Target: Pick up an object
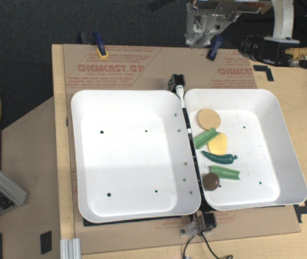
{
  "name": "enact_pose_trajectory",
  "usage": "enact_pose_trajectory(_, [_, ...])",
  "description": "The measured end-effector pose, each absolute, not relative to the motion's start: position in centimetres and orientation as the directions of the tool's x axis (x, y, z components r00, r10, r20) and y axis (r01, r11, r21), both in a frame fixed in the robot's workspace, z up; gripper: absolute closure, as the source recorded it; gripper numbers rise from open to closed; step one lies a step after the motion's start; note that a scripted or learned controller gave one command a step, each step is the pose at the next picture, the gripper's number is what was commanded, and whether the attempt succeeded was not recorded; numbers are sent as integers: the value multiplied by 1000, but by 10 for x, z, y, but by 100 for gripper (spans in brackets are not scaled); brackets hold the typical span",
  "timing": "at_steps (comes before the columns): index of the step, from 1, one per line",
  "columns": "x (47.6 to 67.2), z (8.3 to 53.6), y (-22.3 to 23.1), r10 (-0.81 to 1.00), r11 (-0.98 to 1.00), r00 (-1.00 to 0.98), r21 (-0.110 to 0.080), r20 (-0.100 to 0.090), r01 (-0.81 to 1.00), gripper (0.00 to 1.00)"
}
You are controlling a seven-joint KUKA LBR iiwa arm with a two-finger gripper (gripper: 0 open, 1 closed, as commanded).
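Observation:
The right bin [272, 144] holds several small items near its left wall: a tan round disc [209, 118], a light green piece [205, 138], a yellow piece [218, 144], a dark green pepper [220, 157], a green bean-like piece [224, 172] and a brown round piece [211, 182]. My gripper [201, 30] hangs high at the top of the view, beyond the far edge of the bins, well away from all the items. Nothing shows between its fingers.
The left bin [126, 155] lies beside the right one, sharing a black hinge strip [186, 128]. Both rest on a cardboard sheet [115, 63] held by blue clamps [100, 45]. A metal rail [2, 179] lies at the left edge.

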State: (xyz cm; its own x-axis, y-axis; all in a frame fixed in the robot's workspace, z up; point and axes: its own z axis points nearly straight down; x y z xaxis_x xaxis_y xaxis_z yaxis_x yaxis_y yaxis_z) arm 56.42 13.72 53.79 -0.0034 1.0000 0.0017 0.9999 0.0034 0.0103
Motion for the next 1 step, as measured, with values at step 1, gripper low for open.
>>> enact_pose_trajectory(1, [521, 378, 210, 1000, 9, -9, -19, -4, 1000, 100])
